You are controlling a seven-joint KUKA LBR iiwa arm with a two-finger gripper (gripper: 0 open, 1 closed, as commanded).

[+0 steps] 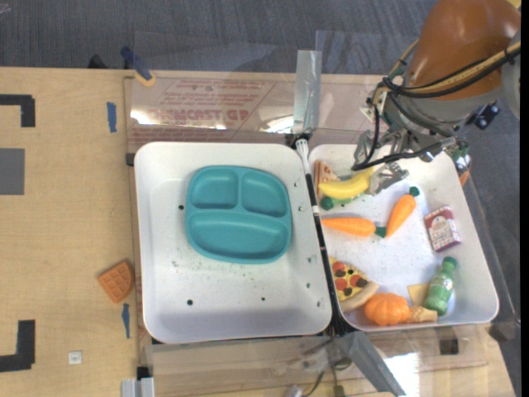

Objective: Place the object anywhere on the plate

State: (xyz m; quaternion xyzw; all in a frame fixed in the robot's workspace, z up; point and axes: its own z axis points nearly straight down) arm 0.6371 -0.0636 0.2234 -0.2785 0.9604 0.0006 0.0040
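Observation:
A teal divided plate (240,213) lies in the middle of the left white bin (157,288). My gripper (378,165) hangs low over the back left corner of the right bin (475,300), under the orange-banded wrist (463,23). A yellow banana (343,187) lies just below and to the left of the gripper, its right end touching or very near the gripper's tip. Whether the banana is gripped is unclear from this angle.
The right bin also holds two carrots (351,226) (401,212), a red packet (443,228), a green bottle (442,284), a pizza slice (351,281), an orange fruit (387,308) and a piece by the divider (323,172). A waffle (116,279) lies on the bench at left.

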